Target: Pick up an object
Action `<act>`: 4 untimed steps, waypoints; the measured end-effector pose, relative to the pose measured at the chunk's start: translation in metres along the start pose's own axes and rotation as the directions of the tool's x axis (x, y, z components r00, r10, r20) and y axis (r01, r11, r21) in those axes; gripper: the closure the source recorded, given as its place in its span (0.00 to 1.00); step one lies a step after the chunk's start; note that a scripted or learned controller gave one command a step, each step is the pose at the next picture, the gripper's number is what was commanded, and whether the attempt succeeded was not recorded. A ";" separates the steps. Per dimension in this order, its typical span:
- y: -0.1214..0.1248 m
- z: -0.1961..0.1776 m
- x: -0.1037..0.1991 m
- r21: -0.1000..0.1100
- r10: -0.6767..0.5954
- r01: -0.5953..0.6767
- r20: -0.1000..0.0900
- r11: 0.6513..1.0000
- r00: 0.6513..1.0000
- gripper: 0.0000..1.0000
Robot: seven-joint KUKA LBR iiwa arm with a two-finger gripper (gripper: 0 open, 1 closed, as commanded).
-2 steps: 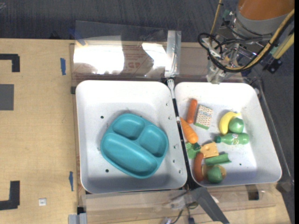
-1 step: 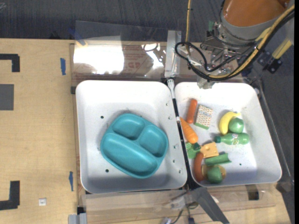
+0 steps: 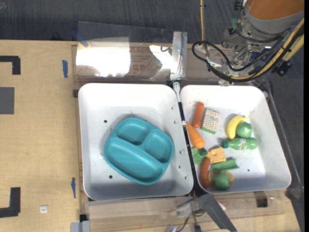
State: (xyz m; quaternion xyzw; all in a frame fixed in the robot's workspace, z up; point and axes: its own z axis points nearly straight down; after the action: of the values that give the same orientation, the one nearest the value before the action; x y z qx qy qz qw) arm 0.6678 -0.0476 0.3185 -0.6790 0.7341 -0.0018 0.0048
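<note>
gripper (image 3: 243, 52) above right bin's (image 3: 275, 134) far rim, opening i cannot tell; approach step; next, i descend onto banana (image 3: 233, 125).

So the setup sits on a light tan plywood-looking desk (image 3: 36, 129), pretty plain, with a few black angular tape marks (image 3: 12, 64) along its left side and a grey square patch (image 3: 6, 100) between them. There are small blue tape strips (image 3: 64, 68) stuck near the desk's inner edge. Behind it all the floor is a dark blue-grey carpet (image 3: 96, 4) running across the top. Between carpet and desk there's a clear shiny plastic sheet (image 3: 125, 57) that's catching a bright glare from overhead light, with a strip of silver tape (image 3: 178, 54) standing up at its right end. Lighting is even, soft shadows.
</note>
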 end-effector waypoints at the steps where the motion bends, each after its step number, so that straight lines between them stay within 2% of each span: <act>1: 0.005 0.083 -0.031 -0.012 -0.134 0.134 0.003 0.991 0.991 1.00; 2: 0.001 0.067 -0.033 0.004 -0.130 0.130 0.005 0.992 0.991 1.00; 4: -0.002 0.042 -0.036 0.022 -0.123 0.123 0.013 0.992 0.992 1.00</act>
State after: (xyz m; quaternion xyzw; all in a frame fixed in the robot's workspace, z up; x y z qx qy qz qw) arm 0.6729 -0.0121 0.2765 -0.7228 0.6908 -0.0048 0.0172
